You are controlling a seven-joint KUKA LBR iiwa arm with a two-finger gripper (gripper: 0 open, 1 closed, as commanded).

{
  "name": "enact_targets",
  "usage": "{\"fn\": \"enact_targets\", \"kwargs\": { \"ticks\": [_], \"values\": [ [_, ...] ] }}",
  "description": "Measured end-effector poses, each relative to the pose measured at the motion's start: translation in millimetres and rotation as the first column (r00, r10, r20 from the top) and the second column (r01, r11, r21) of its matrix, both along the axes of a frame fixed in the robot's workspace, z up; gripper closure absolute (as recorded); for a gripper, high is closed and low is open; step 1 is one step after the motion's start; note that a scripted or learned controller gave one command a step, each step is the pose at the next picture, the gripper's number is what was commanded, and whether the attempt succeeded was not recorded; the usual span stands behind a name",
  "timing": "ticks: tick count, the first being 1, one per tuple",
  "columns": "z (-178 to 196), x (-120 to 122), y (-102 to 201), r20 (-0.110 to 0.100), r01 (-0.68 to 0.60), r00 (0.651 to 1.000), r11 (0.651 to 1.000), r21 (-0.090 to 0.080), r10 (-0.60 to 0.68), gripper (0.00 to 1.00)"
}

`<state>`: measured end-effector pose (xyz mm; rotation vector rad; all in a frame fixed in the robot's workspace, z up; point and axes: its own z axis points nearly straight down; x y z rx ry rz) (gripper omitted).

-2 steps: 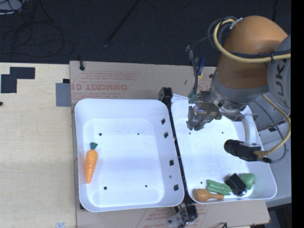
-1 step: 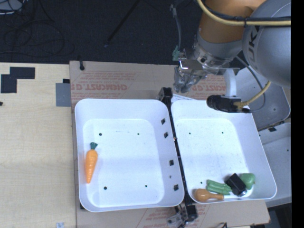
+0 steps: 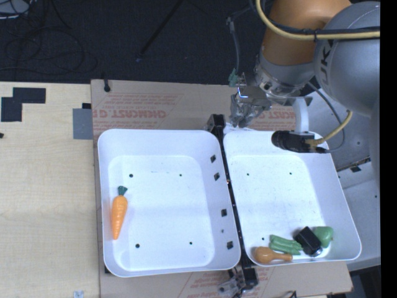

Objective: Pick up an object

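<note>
Objects to grab sit in two spots. Over in the left bin (image 3: 158,143) a toy carrot (image 3: 118,212) lies alone near the left wall, green top pointing to the far side, with bare white floor all around it except on that wall side. The right bin (image 3: 285,185) has everything jammed into its near right corner: a green bean pod (image 3: 285,244), a black block (image 3: 307,240), a green leafy piece (image 3: 324,233) and an orange-tan pear-shaped thing (image 3: 270,255), all touching or overlapping each other and pressed up against the near rim. So the rest of that bin's floor is wide open, but the pile itself is tight against the edge.

Both bins sit side by side on a cardboard sheet (image 3: 161,107), sharing a middle divide with black clips (image 3: 215,159) along it.

The arm (image 3: 322,36) comes in from the upper right, big grey body with the orange band (image 3: 298,11) on top, wrist angled down toward the far end of the divide. The gripper (image 3: 242,113) hangs just over the far rim where the bins meet, well away from all the items. It's small and cluttered there, so honestly I can't tell whether it's spread or closed. Nothing visibly in it.
</note>
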<state>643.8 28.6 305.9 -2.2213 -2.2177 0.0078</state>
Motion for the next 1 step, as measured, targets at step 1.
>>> {"fn": "enact_targets", "kwargs": {
  "ticks": [1],
  "values": [
    [92.4, 0.5, 78.5, 0.013, -0.011, 1.000, 1.000, 0.005, 0.011, 1.00]
  ]
}}
